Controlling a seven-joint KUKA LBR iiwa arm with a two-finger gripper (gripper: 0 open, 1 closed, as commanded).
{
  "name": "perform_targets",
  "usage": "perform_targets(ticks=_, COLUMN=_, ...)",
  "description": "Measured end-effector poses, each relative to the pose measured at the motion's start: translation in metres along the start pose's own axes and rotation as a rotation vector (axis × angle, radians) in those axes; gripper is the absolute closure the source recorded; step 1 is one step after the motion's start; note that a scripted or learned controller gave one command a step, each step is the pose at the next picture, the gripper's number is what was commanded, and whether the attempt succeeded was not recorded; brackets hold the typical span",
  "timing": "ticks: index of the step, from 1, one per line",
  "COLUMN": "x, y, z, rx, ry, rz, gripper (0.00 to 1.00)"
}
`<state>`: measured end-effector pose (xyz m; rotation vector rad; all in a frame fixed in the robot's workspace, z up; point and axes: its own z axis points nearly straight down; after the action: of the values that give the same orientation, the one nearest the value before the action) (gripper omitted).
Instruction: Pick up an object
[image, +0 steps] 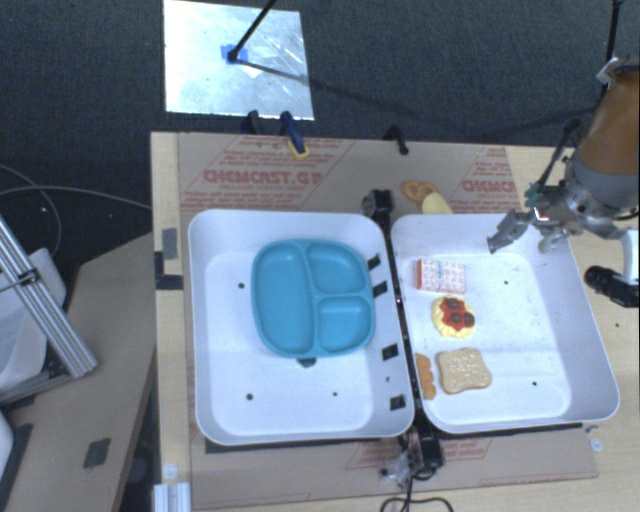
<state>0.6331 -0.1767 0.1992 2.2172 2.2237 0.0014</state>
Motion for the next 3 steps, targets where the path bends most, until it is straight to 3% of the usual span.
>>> perform_targets(ticks=1, x=0.045, y=-0.030, z=0.062, rx=0.007, ry=0.004, rz=-0.004, gripper=0.00)
perform_targets(ticks=2, x=0.024, y=-0.056, z=0.107, rx=-0.022, ry=0.006, rz=0.003, gripper=0.00)
perform_targets(ticks=3, x=0.025, y=-0.053, z=0.092, rx=-0.030, ry=0.003, rz=-0.002, gripper=1.00)
